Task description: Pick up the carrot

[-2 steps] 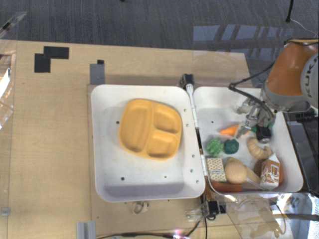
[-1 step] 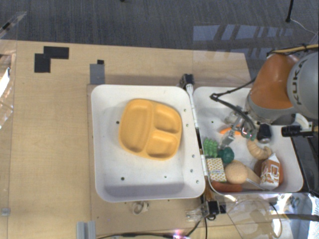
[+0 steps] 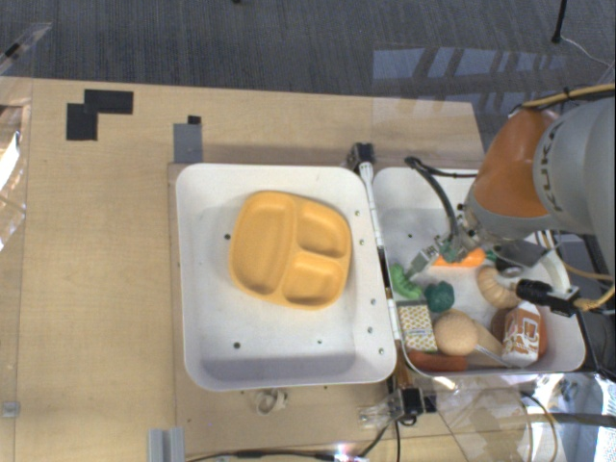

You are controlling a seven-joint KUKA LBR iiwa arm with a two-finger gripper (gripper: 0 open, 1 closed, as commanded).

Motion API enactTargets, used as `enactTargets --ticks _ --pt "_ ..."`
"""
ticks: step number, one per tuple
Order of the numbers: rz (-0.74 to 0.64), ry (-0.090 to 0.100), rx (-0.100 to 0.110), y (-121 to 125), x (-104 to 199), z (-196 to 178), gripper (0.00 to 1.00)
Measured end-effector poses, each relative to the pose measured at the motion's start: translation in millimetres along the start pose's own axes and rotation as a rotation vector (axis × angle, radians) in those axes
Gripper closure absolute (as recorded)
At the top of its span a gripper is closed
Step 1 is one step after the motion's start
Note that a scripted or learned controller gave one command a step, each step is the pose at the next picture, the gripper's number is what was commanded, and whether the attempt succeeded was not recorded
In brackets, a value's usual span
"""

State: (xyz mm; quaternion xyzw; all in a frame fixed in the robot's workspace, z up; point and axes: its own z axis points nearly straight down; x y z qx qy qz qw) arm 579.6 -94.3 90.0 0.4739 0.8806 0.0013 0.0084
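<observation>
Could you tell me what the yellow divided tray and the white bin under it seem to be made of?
The yellow divided tray looks like moulded plastic with a matte finish: even colour, softly rounded compartment walls, no sharp glare. The left white bin seems to be thin formed plastic or possibly painted sheet metal: smooth, semi-matte, with rounded corners and small dark fastener dots. The view leaves that open.

Even, fairly bright overhead light falls on the bench [image 3: 96, 287], casting a soft shadow inside the left bin [image 3: 279, 359] along its near wall, pale glare streaks on the clear panel [image 3: 462, 65] at the top right, and slight softness throughout.
</observation>
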Motion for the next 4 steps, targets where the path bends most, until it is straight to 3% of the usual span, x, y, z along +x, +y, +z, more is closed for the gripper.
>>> enactTargets --ticks 1,2,3,4 --pt "0.224 0.002 -0.001 -66.8 -26.9 -0.1 0.00" --pt "0.506 0.003 -0.003 -101.3 -35.0 -0.1 0.00" --pt "0.495 -0.002 -0.011 -97.0 -36.2 -12.4 1.00" --pt "0.489 0.005 -0.001 -64.0 -2.2 -97.8 1.00"
